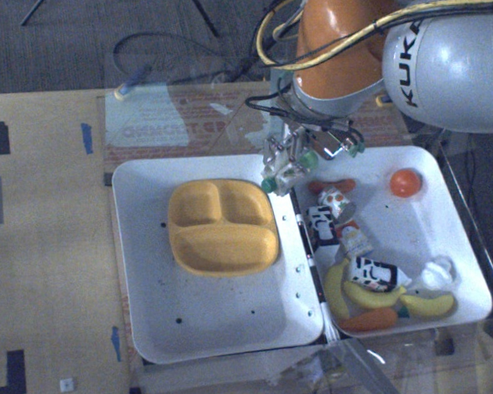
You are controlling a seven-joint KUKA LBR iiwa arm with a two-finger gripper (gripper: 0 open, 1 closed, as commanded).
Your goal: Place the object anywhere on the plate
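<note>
The yellow plate (223, 227), with three compartments, lies in the upper middle of the left bin (154, 325). My gripper (283, 168) hangs over the divide between the two bins, just off the plate's upper right corner. A small teal-green thing (267, 184) shows at the gripper's lower end, right by the plate's corner. I cannot make out whether it is held or is part of the tool. The orange band and the grey arm cover the space above the gripper.
The right bin (450, 220) holds an orange-red ball (405, 182), two bananas (363, 297), a carrot (373, 319), black-and-white packets (375, 272), a red-and-white item (338, 199) and a white lump (438, 273). Cables trail behind the bins.
</note>
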